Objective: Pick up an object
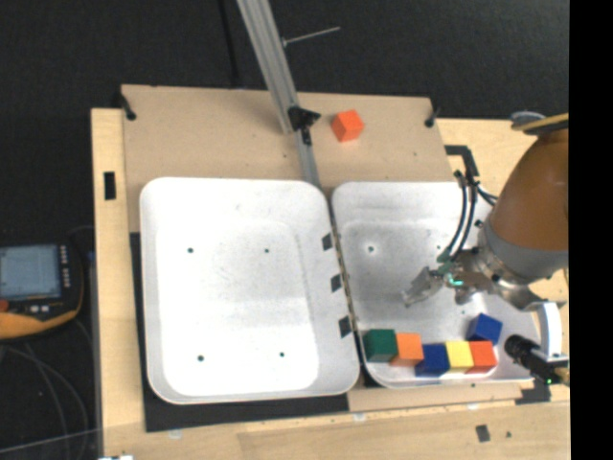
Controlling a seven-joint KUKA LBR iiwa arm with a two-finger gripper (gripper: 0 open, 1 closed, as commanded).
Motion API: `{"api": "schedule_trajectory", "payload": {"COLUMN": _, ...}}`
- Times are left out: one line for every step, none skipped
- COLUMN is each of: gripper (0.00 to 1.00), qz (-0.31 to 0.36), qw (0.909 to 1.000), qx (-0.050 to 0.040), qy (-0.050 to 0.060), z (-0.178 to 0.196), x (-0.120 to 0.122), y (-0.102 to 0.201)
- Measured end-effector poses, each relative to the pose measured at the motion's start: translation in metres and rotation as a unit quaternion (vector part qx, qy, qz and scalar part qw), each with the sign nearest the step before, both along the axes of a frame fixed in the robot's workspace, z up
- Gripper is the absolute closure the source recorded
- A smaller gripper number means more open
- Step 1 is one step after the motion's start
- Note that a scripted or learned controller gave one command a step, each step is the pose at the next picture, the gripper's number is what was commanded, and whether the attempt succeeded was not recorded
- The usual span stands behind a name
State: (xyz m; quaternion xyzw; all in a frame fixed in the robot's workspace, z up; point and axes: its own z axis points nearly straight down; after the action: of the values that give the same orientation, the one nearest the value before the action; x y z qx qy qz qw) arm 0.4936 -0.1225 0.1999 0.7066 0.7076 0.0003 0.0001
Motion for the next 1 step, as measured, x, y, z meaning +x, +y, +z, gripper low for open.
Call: {"api": "schedule_trajectory", "payload": {"gripper": 0.0, "qz": -0.002, "qw": 1.0, "qx": -0.0014, "qy": 0.001, "z": -0.0868, "x": 0.0481, "y": -0.0237}}
